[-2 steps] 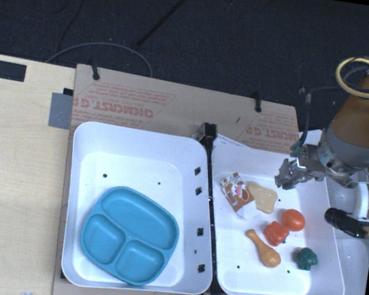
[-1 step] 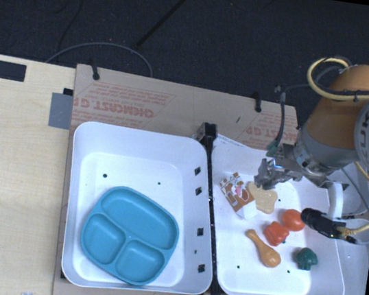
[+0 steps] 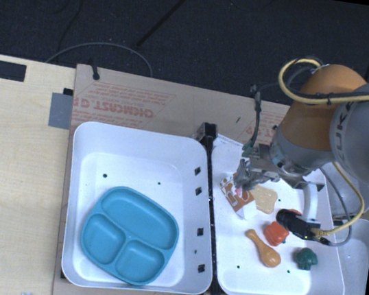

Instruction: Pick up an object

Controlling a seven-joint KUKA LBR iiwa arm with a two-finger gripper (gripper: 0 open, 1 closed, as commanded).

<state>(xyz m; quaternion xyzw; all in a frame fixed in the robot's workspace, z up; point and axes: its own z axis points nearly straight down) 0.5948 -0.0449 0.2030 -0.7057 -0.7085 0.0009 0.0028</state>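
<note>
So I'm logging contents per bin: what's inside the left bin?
The left bin holds one blue divided plate with three compartments, lying toward its front. Bare white floor shows around the plate. Whatever sits under the plate is covered and cannot be seen.

Open floor at right bin's [image 3: 329, 288] front-left corner; blue tray [image 3: 130, 235] across left bin [image 3: 101, 144].

Two white bins [image 3: 85, 162] sit side by side on the desk [image 3: 5, 184]. The left one holds one blue divided plate [image 3: 129, 234]. The right one holds five small things: one orange-and-white packet [image 3: 237, 197], one pale beige piece [image 3: 266, 200], one red-orange piece [image 3: 275, 233], one tan drumstick-shaped toy [image 3: 264, 249] and one dark green piece [image 3: 305, 258].
</note>
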